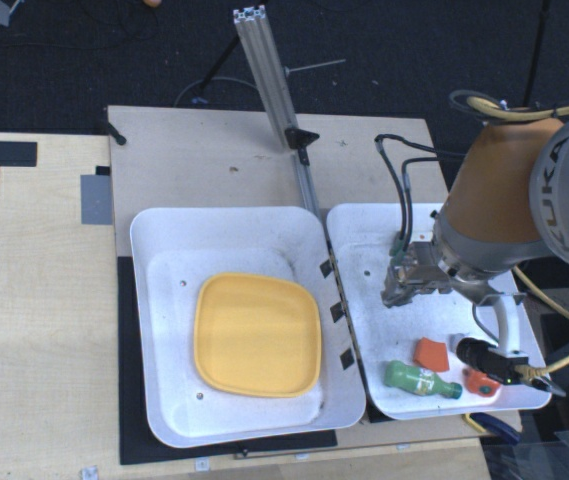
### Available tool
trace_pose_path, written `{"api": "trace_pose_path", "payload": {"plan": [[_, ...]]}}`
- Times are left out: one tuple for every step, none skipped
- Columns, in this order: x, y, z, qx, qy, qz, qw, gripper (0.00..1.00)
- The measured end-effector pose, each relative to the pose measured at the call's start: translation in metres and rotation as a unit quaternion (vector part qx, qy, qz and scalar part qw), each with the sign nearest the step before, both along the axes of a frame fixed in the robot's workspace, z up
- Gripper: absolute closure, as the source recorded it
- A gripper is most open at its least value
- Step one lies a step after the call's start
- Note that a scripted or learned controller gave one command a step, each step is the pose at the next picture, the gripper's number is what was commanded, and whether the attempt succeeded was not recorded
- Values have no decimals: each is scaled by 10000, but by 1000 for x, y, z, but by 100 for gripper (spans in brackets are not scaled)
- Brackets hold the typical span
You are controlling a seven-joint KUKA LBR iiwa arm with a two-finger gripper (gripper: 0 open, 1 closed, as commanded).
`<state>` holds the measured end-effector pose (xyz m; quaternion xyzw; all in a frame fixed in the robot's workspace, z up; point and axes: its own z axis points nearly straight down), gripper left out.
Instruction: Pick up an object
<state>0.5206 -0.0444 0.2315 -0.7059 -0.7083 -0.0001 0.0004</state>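
Note:
My gripper [400, 288] hangs over the middle of the right bin [364, 258], above bare white floor. Nothing shows between it and the bin floor. A small orange-red block [431, 354] lies toward the bin's front, down and to the right of the gripper. A green bottle [420, 379] lies on its side just in front of the block, along the front wall. Another small orange-red thing [480, 382] sits at the front right corner, partly hidden by the robot's own gear.
The left bin [164, 238] holds a yellow square plate [258, 334] lying flat in its middle. A slanted aluminium bar [274, 78] rises behind the bins. The arm's bulky grey and orange wrist [509, 198] covers the right bin's back right part.

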Motion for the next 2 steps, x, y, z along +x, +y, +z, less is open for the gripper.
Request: {"api": "trace_pose_path", "payload": {"plan": [[-7,50,10,1,-2,2,10000,100],[-17,93,11,1,3,-1,10000,100]]}}
